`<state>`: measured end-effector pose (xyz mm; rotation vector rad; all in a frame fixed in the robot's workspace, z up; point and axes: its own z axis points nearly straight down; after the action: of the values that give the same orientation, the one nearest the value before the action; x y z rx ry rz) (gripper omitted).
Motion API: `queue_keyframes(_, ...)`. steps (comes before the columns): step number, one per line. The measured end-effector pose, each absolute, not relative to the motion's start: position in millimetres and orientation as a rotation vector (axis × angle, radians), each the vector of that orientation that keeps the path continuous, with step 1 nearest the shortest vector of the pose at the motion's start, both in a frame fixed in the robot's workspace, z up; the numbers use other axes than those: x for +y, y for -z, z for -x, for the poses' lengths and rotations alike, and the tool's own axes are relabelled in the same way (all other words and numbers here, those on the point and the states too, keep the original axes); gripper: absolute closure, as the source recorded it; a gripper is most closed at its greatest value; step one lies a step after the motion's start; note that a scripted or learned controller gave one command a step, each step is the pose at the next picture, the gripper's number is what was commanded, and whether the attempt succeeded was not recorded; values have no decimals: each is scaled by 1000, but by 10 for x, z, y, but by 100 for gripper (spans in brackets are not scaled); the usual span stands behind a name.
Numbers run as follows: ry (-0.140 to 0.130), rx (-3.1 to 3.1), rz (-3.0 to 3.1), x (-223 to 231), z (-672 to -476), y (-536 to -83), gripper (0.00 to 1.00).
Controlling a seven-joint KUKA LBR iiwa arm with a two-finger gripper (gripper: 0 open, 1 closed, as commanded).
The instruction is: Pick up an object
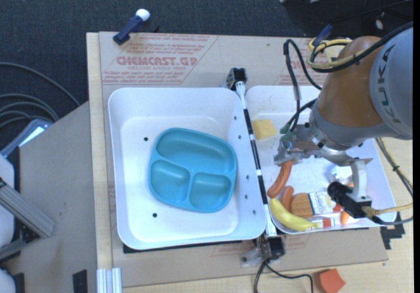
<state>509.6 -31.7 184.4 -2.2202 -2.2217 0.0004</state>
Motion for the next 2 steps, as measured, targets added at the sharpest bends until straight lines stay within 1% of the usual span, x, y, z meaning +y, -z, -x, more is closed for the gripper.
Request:
queue_keyframes(1,-1,-2221,2220,-134,-4791,-2378,100)
queue_keyframes(2,0,-2222,2222,-198,-4793,-2533,100)
